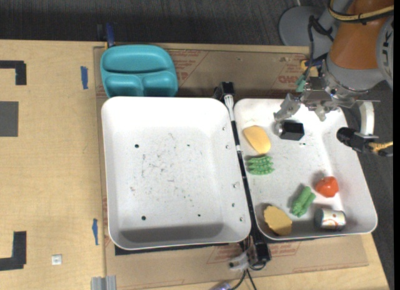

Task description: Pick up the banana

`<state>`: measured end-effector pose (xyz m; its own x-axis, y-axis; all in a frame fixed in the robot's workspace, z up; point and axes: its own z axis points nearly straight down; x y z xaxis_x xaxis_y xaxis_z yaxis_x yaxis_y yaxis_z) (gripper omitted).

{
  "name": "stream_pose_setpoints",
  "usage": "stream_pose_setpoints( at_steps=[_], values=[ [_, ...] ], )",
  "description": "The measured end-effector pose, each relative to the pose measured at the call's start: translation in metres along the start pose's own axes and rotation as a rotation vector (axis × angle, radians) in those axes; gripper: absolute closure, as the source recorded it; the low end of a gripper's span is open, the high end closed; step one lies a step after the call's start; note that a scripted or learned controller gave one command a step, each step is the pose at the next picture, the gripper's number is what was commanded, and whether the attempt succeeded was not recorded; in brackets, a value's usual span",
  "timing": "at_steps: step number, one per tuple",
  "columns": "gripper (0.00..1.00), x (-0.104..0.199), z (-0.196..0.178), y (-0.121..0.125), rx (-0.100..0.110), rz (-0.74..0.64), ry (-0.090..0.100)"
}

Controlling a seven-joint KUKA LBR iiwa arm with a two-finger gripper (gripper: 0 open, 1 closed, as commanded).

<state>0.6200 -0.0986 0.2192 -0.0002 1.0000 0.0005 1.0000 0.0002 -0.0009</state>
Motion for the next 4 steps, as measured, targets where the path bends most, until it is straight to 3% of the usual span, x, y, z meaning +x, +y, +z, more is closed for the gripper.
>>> stream_pose_setpoints(
  at_steps=[1, 2, 3, 4],
  values=[
    [0.00, 0.102, 0.034, -0.051, 0.001, 0.023, 0.001],
    [0.00, 0.166, 0.035, -0.095, 0.003, -0.299, 0.001],
    [0.00, 0.229, 0.116, -0.141, 0.000, -0.341, 0.000],
    [0.00, 0.306, 0.133, -0.105, -0.005, -0.279, 0.001]
  ],
)
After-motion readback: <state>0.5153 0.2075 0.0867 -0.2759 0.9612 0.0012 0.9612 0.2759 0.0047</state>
